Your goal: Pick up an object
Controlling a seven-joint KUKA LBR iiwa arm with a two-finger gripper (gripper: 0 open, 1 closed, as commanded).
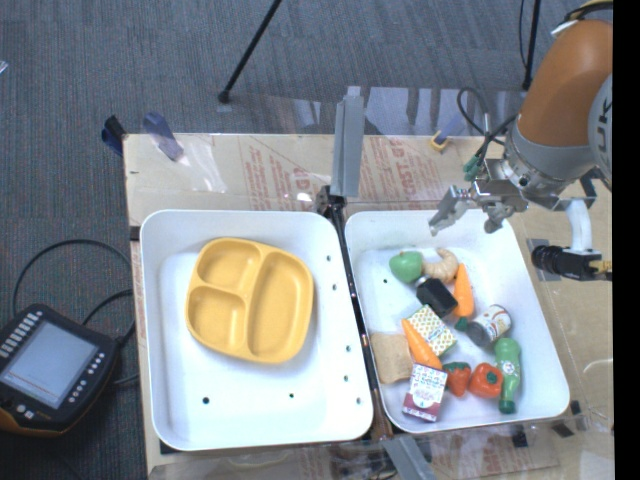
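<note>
**Claw over the far edge, nothing taken yet**

Nearest us, at the right bin's (385, 230) near edge, a small red and white carton (425, 391); its print we cannot read. Beside it sit a green bottle (508, 370) and a tin can (491, 323). A yellow divided plate (250, 299) lies in the left bin (160, 268).

We note the gripper (468, 211) spread apart, holding nothing, above the right bin's far edge. The green round piece (405, 265), perhaps a fruit, lies closest; descend squarely, clear of neighbours.
</note>
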